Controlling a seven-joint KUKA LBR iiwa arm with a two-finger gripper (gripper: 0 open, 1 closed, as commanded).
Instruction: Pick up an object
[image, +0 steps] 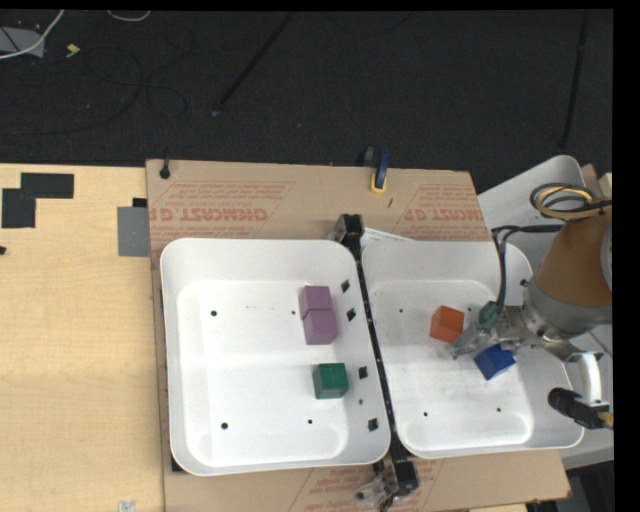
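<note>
We log the pincer (487, 340) low in the right bin (455, 440), poised over the blue block (494, 361) with the orange block (446, 324) just beside it; whether it is clenched or released we cannot tell. Further out, the left bin (195, 430) holds a purple block (318, 314) and a green block (330, 380). We judge no object lifted yet: grasp and raise remain.

Blue block (494, 361) tilted, right bin; orange block (447, 324) just beside, up-left.
</note>
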